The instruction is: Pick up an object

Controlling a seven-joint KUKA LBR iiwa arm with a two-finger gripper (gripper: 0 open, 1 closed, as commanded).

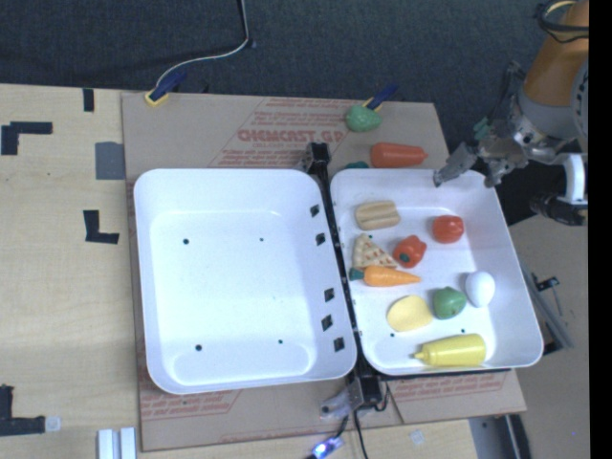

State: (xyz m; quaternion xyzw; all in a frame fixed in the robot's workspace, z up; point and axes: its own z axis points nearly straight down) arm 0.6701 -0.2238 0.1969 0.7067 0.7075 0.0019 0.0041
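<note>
The right bin [512,256] holds several toy foods: a tan bun [377,215], a red tomato [447,228], a red pepper [409,250], a waffle-like wedge [369,252], a carrot [390,276], a white egg [478,287], a green piece [448,301], a yellow lemon [409,314] and a yellow bottle-shaped piece [451,352]. My gripper [471,171] hangs over the bin's far right corner, above and right of the tomato. It is open, with nothing between its fingers.
The left bin [143,194] lies beside the right one, with black clips along their shared edge. On the cardboard behind the bins lie a green toy [362,118] and a long red-orange toy [397,155]. A cable [206,60] runs at the back.
</note>
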